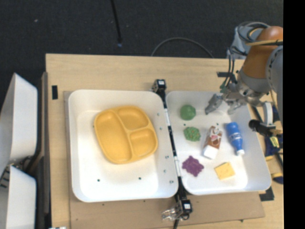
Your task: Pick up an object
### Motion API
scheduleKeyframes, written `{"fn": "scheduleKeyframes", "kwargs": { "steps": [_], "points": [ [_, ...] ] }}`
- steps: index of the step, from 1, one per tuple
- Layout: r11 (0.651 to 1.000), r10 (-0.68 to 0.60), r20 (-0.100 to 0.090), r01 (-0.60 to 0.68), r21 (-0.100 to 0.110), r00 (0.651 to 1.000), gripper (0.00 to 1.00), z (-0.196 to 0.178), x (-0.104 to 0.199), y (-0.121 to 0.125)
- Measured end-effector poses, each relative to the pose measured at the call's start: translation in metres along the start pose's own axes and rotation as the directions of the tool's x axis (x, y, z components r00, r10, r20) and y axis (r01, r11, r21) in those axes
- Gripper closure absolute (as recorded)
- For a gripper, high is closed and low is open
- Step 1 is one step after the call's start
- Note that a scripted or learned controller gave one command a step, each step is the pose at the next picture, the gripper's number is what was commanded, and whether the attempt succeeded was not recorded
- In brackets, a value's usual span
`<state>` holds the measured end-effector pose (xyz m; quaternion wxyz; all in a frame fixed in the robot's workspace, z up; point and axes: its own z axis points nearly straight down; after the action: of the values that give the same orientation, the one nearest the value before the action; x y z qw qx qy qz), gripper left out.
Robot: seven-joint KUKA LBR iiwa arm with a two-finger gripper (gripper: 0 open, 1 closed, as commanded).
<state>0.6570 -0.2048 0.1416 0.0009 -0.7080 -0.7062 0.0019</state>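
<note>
Open floor along right bin's (255,182) near edge, crowded middle (carton (213,142), blue bottle (234,137) side by side), yellow tray (125,134) filling left bin (81,185).

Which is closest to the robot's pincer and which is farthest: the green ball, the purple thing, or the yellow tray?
From the pincer, in the camera view:
1. Green ball, right bin, just left of the pincer.
2. Purple thing, right bin, near its front edge.
3. Yellow tray, over in the left bin.

Open pincer (223,104) above right bin (255,173), holding nothing
</note>
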Motion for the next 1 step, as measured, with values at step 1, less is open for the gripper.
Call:
{"fn": "scheduleKeyframes", "kwargs": {
  "steps": [1],
  "points": [
    [1.000,-0.002,0.003,0.002,-0.006,1.000,1.00,-0.0141,-0.0012,0.0019]
  ]
}}
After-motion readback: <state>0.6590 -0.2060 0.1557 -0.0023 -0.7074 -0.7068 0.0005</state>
